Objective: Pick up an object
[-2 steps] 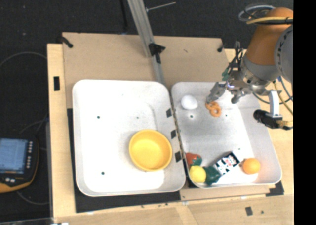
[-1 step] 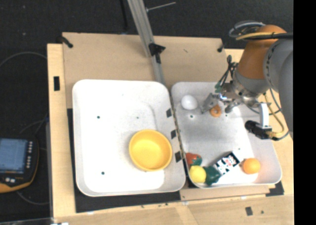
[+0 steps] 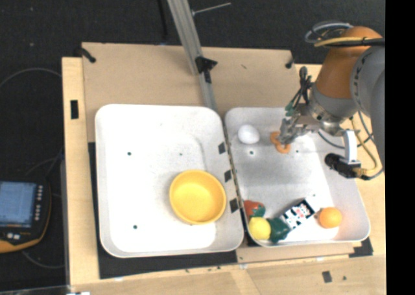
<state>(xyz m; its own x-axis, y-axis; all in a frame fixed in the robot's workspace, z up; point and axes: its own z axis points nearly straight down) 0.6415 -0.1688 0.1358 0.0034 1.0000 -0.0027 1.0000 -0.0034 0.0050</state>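
The gripper (image 3: 285, 137) hung low in the right bin (image 3: 353, 196), its finger state impossible to tell, directly over a small, flat, round orange object (image 3: 283, 146) with no discernible long axis, lying near the far wall just beside a white ball (image 3: 248, 134).

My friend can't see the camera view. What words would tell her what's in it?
A robot gripper reaches down over a small orange object in the right bin, near a white ball. The left bin holds a yellow bowl.
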